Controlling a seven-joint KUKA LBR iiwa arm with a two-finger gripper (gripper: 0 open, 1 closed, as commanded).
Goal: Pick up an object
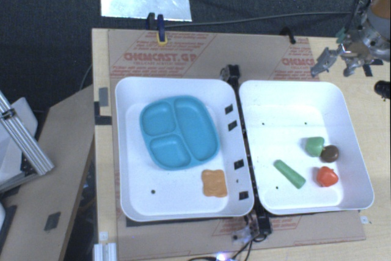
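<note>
The gripper (pixel 335 62) hangs at the upper right, above the far right corner of the right bin (pixel 269 91), over the desk (pixel 201 49) edge rather than over any object. Its fingers look spread and released, one prong reaching out to the left and another lower right, with nothing between them. All likely targets sit well apart from it, clustered at the near right side of the right bin: a small green block (pixel 314 145), touching or just beside a brown ball (pixel 330 153), a red piece (pixel 327 176) just below those, and a green stick (pixel 289 173) lying at a slant to their left. The left bin (pixel 131 107) holds a blue divided tray (pixel 179 131) and a flat orange piece (pixel 214 183) near its front edge. My judgement is that the pick has not started, and the crowding is the main risk: the green block, brown ball and red piece lie so close that fingers coming down on one may nudge or pinch a neighbour, and the round ball could roll away. They also sit near the bin's right wall, which could block one finger. The green stick stands freer, but a grasp along its length rather than across it would likely slip.
</note>
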